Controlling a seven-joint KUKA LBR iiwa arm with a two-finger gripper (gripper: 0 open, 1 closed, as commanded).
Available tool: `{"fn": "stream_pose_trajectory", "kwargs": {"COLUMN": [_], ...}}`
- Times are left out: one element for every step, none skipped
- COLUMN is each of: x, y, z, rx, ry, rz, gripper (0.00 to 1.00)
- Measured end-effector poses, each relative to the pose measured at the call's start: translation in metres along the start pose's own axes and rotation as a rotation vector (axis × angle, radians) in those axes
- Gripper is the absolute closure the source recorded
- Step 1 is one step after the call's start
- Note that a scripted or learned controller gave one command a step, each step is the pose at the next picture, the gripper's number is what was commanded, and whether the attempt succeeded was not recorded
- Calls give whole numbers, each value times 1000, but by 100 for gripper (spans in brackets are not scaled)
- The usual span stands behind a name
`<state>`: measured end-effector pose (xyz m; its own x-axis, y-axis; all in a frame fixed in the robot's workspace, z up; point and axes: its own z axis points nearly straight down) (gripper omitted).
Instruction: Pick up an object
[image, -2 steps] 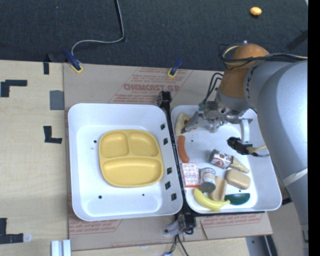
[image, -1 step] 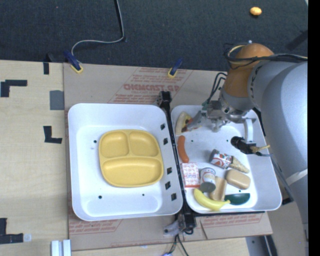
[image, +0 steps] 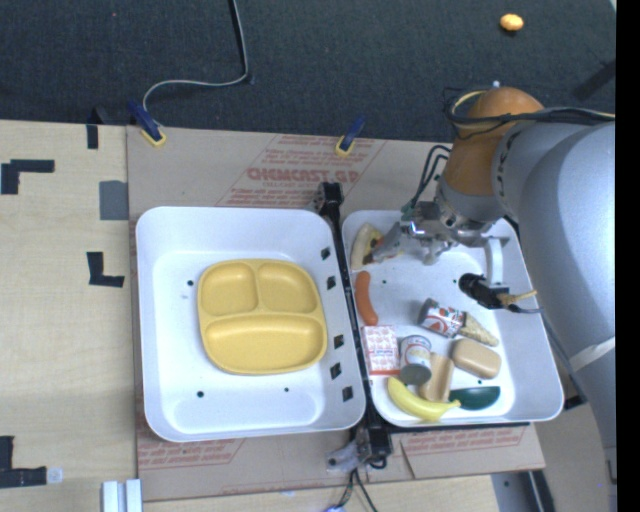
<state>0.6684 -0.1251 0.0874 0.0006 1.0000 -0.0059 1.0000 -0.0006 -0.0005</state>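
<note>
Grey, with its orange band, the arm reaches from the right over the right bin. The gripper hangs low above the bin's far part.

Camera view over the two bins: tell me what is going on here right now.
A grey KUKA arm reaches in from the right, its gripper low over the far end of the right bin. Nothing is visibly between its fingers. That bin holds play food: a hot dog, a banana, a small can, a red-and-white packet and more. The left bin holds a yellow divided tray. No pick is made yet.
</note>
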Motion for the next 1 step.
{"fn": "stream_pose_trajectory", "kwargs": {"x": [17], "y": [-2], "z": [0], "rx": [3], "ry": [-14], "rz": [5], "gripper": [0]}}
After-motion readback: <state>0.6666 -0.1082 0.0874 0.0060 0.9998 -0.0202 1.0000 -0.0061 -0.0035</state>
